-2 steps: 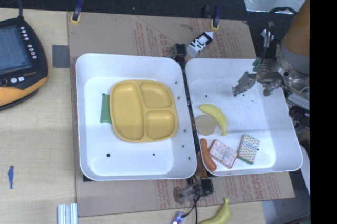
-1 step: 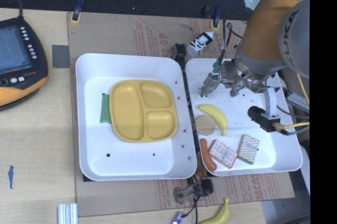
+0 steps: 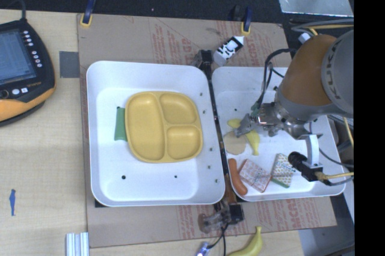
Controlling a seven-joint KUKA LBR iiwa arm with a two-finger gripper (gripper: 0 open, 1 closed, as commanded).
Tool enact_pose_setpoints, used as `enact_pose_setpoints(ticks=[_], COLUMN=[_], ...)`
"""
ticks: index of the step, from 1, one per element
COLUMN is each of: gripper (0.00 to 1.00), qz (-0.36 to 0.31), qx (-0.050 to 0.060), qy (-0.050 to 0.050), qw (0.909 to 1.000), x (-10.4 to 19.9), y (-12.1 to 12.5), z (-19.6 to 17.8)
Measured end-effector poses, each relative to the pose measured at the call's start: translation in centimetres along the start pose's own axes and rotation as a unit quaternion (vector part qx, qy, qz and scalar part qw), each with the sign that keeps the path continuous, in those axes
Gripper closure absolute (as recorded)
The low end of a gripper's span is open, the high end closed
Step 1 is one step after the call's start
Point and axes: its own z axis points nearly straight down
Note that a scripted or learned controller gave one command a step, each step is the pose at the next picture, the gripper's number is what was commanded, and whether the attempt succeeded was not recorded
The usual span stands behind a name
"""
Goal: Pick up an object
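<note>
Camera view: arm w/ orange band came in from right of frame, claw (image 3: 255, 119) low over the right bin (image 3: 237, 82), left-centre of it. Claw state: can't tell, wrist body hid the tips, so no call on open vs clamped.

Candidate objs all in right bin. Yellow pieces (image 3: 243, 128) sat just under/beside the claw, near the divider between bins. A red-patterned flat packet (image 3: 254, 175), a green-patterned packet (image 3: 281, 169) and an orange sausage-shaped item (image 3: 236, 176) lay at the bin's lower edge, packed close together. Left bin (image 3: 102, 128) held a yellow divided tray (image 3: 162, 125) w/ a green thing (image 3: 120, 124) tucked at its left side.

My read: step = descend + close on the yellow pieces. To do it well: centre over one piece, go straight down, close fully before lifting. Pieces look small and low, so a slip seems likely if off-centre.

Edges/room: left bin wall was close to the target, little clearance on that side. Open floor in the bin's upper part. Cables near the arm at lower right could snag. On the bench, a pendant (image 3: 21, 71) at far left and a banana (image 3: 251, 244) at bottom edge, both well apart.
</note>
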Motion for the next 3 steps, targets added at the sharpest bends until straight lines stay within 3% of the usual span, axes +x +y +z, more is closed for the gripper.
enact_pose_setpoints(ticks=[2,3], gripper=[0.0,0.0], qz=[0.0,-0.001], qx=[-0.002,0.0], qy=[0.0,0.0], qw=[1.0,1.0], x=[0.3,-0.4], y=[1.9,1.3], z=[1.5,1.5])
